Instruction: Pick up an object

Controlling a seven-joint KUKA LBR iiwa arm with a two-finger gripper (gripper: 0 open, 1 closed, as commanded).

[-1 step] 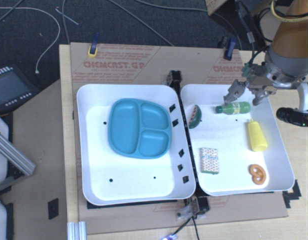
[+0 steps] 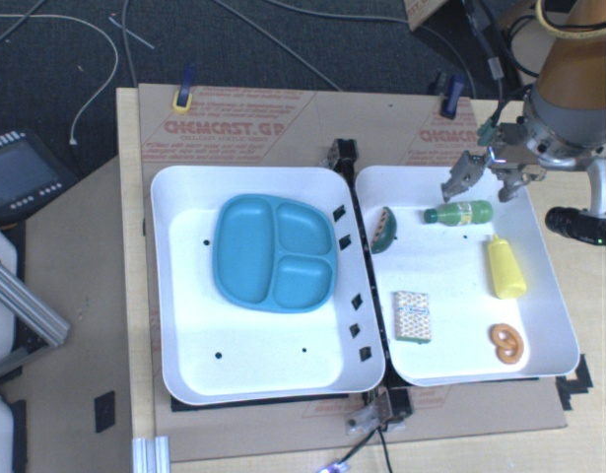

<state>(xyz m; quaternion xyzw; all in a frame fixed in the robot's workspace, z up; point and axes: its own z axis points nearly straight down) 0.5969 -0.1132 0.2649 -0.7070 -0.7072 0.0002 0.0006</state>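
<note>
My gripper (image 2: 486, 178) hangs over the far side of the right bin (image 2: 549, 264), fingers spread open with nothing between them. Just below it lies a green bottle (image 2: 460, 213) on its side. A yellow bottle (image 2: 505, 267) lies toward the bin's right side. A watermelon slice toy (image 2: 383, 229) rests against the bin's left wall. Nearer the front are a small patterned white packet (image 2: 413, 316) and a brown pretzel (image 2: 506, 342).
The left bin (image 2: 184, 343) holds a blue divided plate (image 2: 274, 252). A black divider with clips (image 2: 354, 254) runs between the bins. Clamps (image 2: 184, 95) sit on the cardboard at the back, and cables cross the dark floor beyond.
</note>
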